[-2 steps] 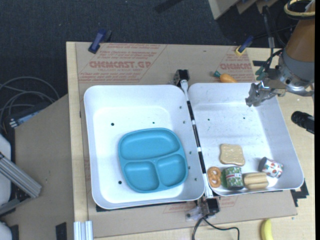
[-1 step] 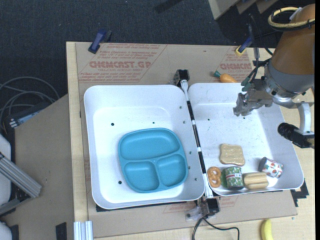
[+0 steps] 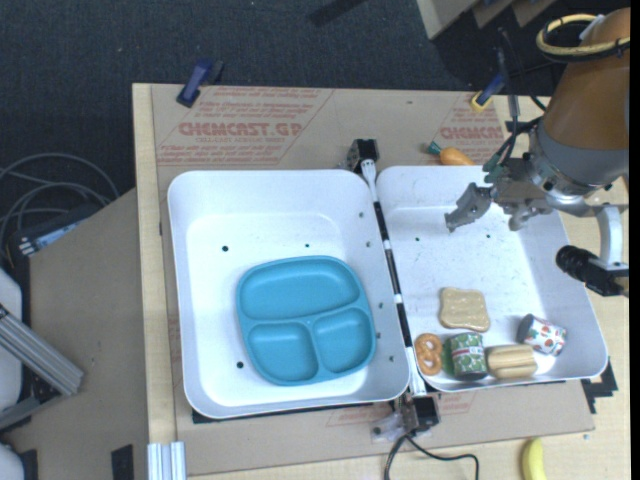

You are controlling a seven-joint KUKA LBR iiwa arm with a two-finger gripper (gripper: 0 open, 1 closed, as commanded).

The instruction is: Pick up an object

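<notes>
The hand [image 3: 494,206] hangs over the upper part of the right bin [image 3: 420,190], its two fingers [image 3: 466,209] spread apart with nothing between them. One finger points toward the bin's left side, the other sits nearer the grey wrist; above that, the orange band of the arm [image 3: 590,98] leans in from the right.

The objects to pick all lie well apart from the hand, gathered along the bin's near edge. A tan slice of toast [image 3: 464,309] lies closest to it. Below the toast sit a small pretzel [image 3: 428,352], a green can [image 3: 465,355] on its side just beside the pretzel, and a hot dog bun [image 3: 512,362] touching the can. A small red-and-white patterned item [image 3: 541,335] rests just right of the bun.

The left bin [image 3: 200,208] holds a blue divided plate [image 3: 306,319] with three compartments, lying flat. Both bins stand on the brown surface [image 3: 250,128], where an orange carrot-like piece [image 3: 452,154] lies just beyond the right bin's far rim.
</notes>
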